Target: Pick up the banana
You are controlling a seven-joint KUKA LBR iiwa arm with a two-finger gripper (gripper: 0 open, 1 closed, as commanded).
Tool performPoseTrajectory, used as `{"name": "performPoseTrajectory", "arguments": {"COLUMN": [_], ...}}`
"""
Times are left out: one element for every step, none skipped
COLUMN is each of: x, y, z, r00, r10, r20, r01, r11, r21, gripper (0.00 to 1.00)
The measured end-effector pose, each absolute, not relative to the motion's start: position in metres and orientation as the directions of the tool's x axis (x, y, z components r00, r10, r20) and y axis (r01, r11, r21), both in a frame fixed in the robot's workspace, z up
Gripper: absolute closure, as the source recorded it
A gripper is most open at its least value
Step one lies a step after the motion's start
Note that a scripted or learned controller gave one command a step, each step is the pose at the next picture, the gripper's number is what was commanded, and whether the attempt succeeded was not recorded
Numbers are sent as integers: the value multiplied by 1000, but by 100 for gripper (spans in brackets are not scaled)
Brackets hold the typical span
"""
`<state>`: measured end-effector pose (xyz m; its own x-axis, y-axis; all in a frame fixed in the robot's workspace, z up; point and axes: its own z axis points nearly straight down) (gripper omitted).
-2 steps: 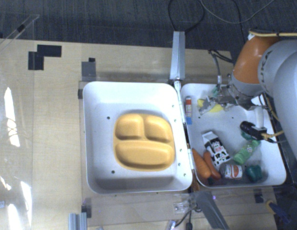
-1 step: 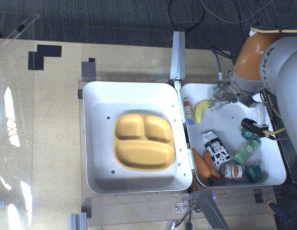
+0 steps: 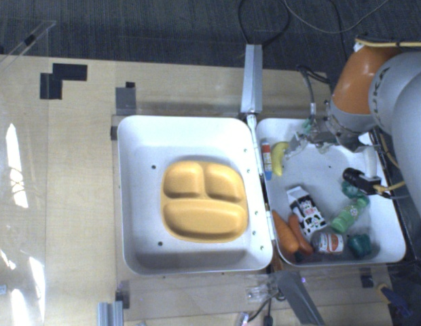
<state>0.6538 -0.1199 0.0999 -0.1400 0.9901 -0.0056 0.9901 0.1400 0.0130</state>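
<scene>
- Two shallow white bins side by side on the tabletop (image 3: 75, 202): left bin (image 3: 136, 182) carrying a yellow compartment tray (image 3: 202, 200), right bin (image 3: 394, 240) carrying the loose things.
- Banana (image 3: 279, 157) lying in the right bin's far left corner, just beside the dividing wall and a thin red-and-white tube (image 3: 266, 157).
- Hand (image 3: 312, 138) low over the bin's far edge, near the banana's right side but apart from it; nothing seen between it and the fruit.
- Cannot tell whether released or clenched, being too small and blurred.
- Probably placed for an approach from the right, since the wall blocks the left.
- Carrot (image 3: 290, 231), small carton (image 3: 306, 209), can (image 3: 330, 242) and green items (image 3: 351, 214) well apart, nearer the front.
</scene>
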Motion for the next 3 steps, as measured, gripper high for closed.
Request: {"name": "performPoseTrajectory", "arguments": {"x": [667, 664, 669], "y": [-114, -110, -110], "z": [95, 96, 96], "r00": [-238, -266, -347], "r10": [971, 964, 937], "r20": [-18, -27, -27], "r01": [971, 964, 938], "r11": [238, 266, 347], "r21": [-9, 3, -3], "gripper": [0, 0, 0]}}
